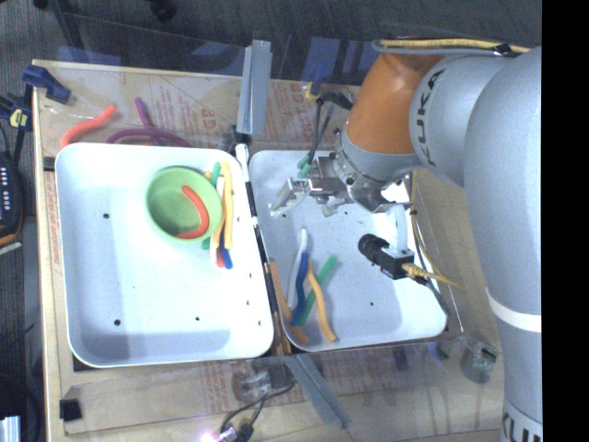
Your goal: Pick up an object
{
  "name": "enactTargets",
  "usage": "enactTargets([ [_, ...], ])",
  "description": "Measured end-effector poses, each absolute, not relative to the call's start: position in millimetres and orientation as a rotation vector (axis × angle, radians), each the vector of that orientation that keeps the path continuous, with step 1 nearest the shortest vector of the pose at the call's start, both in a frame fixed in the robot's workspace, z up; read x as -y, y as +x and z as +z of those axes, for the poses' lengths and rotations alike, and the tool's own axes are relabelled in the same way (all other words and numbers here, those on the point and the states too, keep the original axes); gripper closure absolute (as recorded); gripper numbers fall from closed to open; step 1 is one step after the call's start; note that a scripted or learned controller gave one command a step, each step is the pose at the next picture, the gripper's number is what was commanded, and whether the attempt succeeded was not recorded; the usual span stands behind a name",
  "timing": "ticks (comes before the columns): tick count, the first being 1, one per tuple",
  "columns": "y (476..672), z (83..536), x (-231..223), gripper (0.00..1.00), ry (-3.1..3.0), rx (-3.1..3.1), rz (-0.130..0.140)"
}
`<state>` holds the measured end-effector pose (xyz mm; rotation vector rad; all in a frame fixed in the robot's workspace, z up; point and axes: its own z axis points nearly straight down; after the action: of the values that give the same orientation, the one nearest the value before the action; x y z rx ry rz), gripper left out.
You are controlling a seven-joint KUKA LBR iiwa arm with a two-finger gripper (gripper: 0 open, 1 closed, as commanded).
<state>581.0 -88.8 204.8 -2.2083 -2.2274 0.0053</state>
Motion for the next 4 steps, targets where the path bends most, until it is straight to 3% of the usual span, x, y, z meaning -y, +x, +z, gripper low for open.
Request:
enactTargets([
  [1,540.3,94.4,129.9,0.00,-2.230,2.209,0.005],
  [2,540.2,103.7,130.1,1.00,-2.223,2.215,0.009],
  [3,538.6,245.5,106.6,1.00,-2.111,2.326,0.000],
  [4,538.4,245.2,106.7,0.00,-2.111,2.326,0.001],
])
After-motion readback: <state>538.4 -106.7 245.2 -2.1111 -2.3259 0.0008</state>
